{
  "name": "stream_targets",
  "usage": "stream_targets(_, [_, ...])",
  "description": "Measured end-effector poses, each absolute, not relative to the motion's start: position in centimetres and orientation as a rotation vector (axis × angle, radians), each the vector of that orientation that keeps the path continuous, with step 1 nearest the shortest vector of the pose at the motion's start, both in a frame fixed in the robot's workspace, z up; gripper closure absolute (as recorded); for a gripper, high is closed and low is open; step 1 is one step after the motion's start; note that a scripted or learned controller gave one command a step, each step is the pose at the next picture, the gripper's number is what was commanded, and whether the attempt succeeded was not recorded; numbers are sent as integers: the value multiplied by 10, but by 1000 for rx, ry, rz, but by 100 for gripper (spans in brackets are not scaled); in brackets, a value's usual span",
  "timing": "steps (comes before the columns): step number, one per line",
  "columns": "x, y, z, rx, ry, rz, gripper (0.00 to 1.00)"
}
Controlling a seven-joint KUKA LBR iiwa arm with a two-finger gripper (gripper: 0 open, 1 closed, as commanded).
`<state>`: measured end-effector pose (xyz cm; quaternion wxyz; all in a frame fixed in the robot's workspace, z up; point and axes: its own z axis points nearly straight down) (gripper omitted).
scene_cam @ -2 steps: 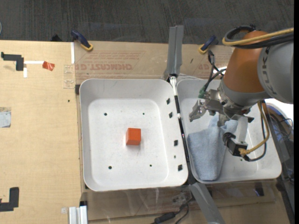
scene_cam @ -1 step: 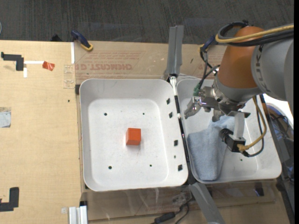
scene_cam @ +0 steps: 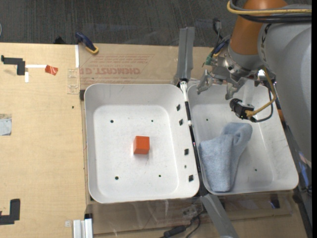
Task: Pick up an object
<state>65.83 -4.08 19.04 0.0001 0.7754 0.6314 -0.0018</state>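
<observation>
Objects sit apart from the gripper, which hangs with its two fingers spread and nothing between them, over the upper part of the right bin. Below it lies a grey sock. A red cube rests mid left bin.

A small orange-red cube sits flat near the middle of the left bin; a crumpled grey-blue cloth lies in the neighbouring bin.
</observation>
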Motion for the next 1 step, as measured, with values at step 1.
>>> stream_targets(1, [614, 27, 229, 2305, 2136, -4, 0])
